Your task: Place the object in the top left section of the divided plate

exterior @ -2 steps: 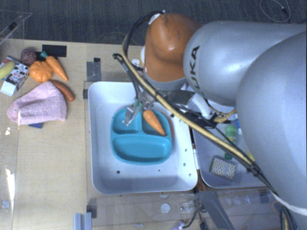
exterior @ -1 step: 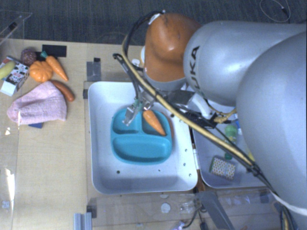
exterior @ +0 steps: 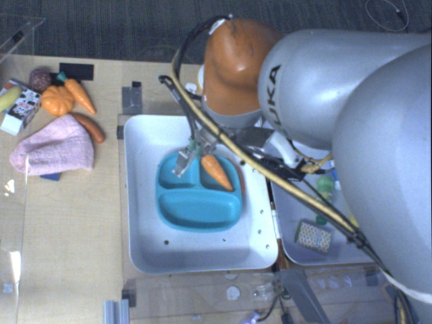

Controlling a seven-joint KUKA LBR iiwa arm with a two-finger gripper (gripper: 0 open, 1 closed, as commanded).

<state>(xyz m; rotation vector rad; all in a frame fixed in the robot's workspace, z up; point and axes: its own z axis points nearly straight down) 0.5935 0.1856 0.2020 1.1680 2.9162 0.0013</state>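
Over the left white bin (exterior: pixel 142 241), the claw (exterior: pixel 186 159) hangs above the upper left section of the blue divided plate (exterior: pixel 199 211), its metal fingers (exterior: pixel 182 162) pointing down toward that compartment. Whether they are apart or together cannot be told from this slanted view, and nothing can be seen between them. At about 3 o'clock from the claw, just beside it, an orange toy carrot (exterior: pixel 217 171) lies tilted in the plate's upper right section, its thicker end toward 11 o'clock and its tip toward 5 o'clock. The plate's long lower section lies at 6 o'clock. Yellow and black cables (exterior: pixel 223 137) run from the arm's orange band (exterior: pixel 233 63) down past the claw toward 4 o'clock. In the right bin (exterior: pixel 290 248) sit a small speckled block (exterior: pixel 314 235) and a green item (exterior: pixel 326 184) partly hidden by the arm. Well apart on the worktop (exterior: pixel 67 235), toward 9 and 10 o'clock, rest a folded pink cloth (exterior: pixel 54 147), a small orange pumpkin (exterior: pixel 57 100), another carrot (exterior: pixel 82 94) and a reddish sausage-shaped toy (exterior: pixel 91 127).
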